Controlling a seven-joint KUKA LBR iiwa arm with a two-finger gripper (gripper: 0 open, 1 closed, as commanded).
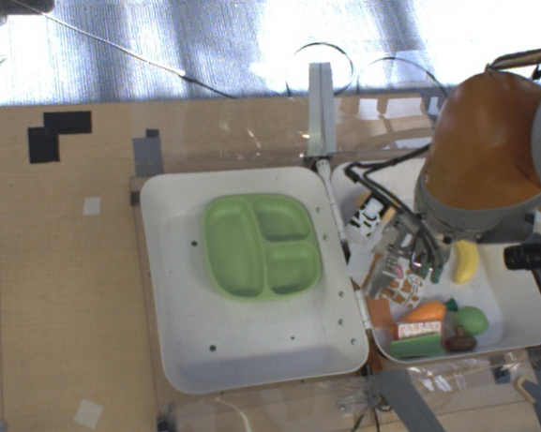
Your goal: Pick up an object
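Observation:
My gripper [402, 259] hangs low over the left part of the right bin [536, 326], under the arm's big orange band [491, 149]. Beneath and around it lie small toys: a yellow banana [466, 261], an orange carrot [420, 313], a round green piece [470, 320], a dark brown piece [460, 340], a long green piece [416, 346] and an orange block [380, 315]. A brown-and-white patterned item [404, 289] lies right under the gripper. A black-and-white item [368, 217] sits just to its upper left. The arm hides much of this bin.
The left bin [164, 295] holds a light green divided plate [259, 246] in its upper middle. A metal divider post [321, 107] stands between the bins at the back. Black cables [379, 168] loop off the wrist. Black markers [61, 132] lie on the wooden bench at far left.

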